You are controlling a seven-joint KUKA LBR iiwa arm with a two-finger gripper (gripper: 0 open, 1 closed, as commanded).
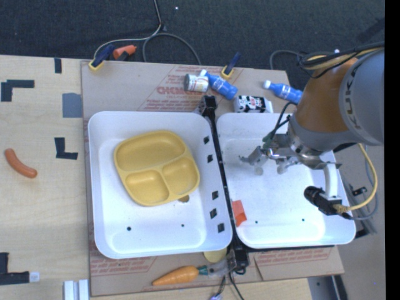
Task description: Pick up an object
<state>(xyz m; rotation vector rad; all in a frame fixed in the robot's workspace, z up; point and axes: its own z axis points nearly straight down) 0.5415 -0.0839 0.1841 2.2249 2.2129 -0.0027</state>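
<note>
1. Yellow plastic plate with three compartments (153, 167) lies flat in the left shallow white bin (100, 167), in its upper-middle part, with nothing touching it from above.
2. A small dark brownish bit (182, 199) peeks out just beside the plate's lower right edge; what it is cannot be told.
3. The right shallow white bin (281, 230) sits just beside the left one, and a small orange-red block (238, 212) lies at its left wall.
4. The grey arm with an orange band (340, 105) reaches in from the right, over the upper right of the right bin.
5. The two-finger gripper (265, 158) is low over the upper-middle floor of the right bin, well apart from the yellow plate and apart from the orange-red block.
6. Whether the gripper is open or closed cannot be told from this slant, and nothing can be seen held in it.
7. Both bins rest on a brown cardboard sheet (156, 89).
8. Along the sheet's far edge lie a blue and white bottle (222, 85), a second blue and white bottle (282, 90) and, between them, a small black and white box (253, 104).
9. An orange toy carrot (175, 275) lies on the sheet near the bins' front edge.
10. A red-orange toy sausage (20, 163) lies on the wooden bench, well to the left of the bins.
</note>
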